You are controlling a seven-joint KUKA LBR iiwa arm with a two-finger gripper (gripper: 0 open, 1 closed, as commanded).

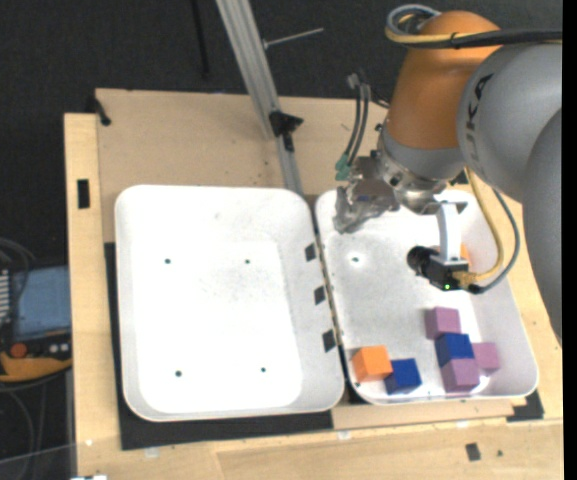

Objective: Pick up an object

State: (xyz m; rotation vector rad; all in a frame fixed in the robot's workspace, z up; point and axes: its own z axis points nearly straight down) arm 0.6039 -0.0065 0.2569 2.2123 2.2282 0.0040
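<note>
Right bin (368,288), lower end, toward bottom right of the frame: a loose cluster of small blocks. Orange block (372,362) at the left of the cluster, touching or just beside a blue block (404,375) on its right. Further right, a second group: purple block (443,321) uppermost, dark blue block (455,347) right below it, another purple block (459,373) below that, and a paler purple block (486,356) at the right side. The four sit packed close; which ones actually touch is hard to tell at this slant.

Left bin (213,298): white floor with a few dark dots.

Arm (498,88) comes in from the upper right, orange band above the wrist. Gripper (353,211) hangs over the upper left corner of the right bin, near the divide between the two bins, well apart from the blocks. Fingers: blurred grey mass here, so I cannot tell how far apart they stand; no block is seen between them.

Small black part with a green light (438,266) hangs off the wrist over mid-bin. Pale wooden worktop (168,128) under both bins.
</note>
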